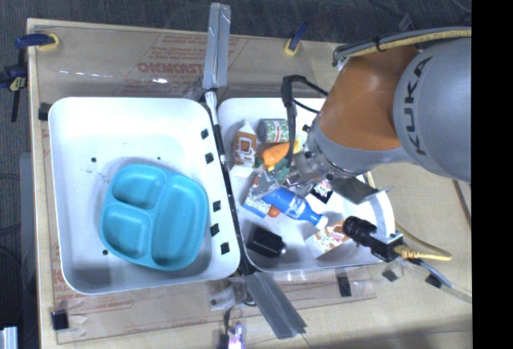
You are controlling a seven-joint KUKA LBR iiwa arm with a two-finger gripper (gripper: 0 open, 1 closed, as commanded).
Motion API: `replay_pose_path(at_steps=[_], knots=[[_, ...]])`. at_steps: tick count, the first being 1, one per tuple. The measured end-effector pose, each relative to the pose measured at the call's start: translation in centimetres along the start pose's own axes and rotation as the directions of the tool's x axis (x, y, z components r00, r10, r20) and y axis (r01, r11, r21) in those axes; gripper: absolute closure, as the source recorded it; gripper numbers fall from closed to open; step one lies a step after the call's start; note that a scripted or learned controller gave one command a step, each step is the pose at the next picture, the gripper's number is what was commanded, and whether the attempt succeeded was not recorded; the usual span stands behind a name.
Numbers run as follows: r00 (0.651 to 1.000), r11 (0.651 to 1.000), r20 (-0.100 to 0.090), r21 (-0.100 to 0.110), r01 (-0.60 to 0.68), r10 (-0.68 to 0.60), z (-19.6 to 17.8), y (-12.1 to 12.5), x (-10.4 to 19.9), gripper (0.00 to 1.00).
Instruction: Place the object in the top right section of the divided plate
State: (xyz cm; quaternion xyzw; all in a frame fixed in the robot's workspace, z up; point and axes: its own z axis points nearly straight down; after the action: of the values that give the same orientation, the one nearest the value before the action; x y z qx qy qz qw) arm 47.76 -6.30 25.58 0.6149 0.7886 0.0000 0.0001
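Camera view, bench: two shallow white bins are sitting side by side on it, the left bin [72,131] and the right bin [385,215] meeting at a dark divider.
Divided plate: a turquoise plastic plate with three sections [155,215] is lying flat in the left bin, toward its near side, with nothing resting on it.
Arm: the grey arm with the orange band [365,103] is reaching in from the right and leaning over the right bin.
Gripper: the two-finger gripper [298,171] is hanging low among the clutter in the right bin; I cannot tell how it is set or whether it is pinching anything.
Objects: an orange rounded item [275,153], a small green-labelled can [274,131] and a white-and-brown packet [244,145] are lying at the far side of the right bin; a blue-and-white bottle [290,204] is lying just under the gripper.
Near side: a black block [265,243] is sitting near the bin's front wall.
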Motion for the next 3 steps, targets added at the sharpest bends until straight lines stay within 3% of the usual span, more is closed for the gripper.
replay_pose_path(at_steps=[1, 2, 3], knots=[[0.997, 0.997, -0.001, 0.005, 0.076, -0.076, 4.4, 3.9, 5.2, 1.00], [0.977, 0.977, -0.001, 0.004, 0.213, -0.213, 6.5, 8.1, 14.4, 1.00], [0.947, 0.947, -0.001, 0.002, 0.321, -0.321, 5.2, 12.2, 19.4, 1.00]])
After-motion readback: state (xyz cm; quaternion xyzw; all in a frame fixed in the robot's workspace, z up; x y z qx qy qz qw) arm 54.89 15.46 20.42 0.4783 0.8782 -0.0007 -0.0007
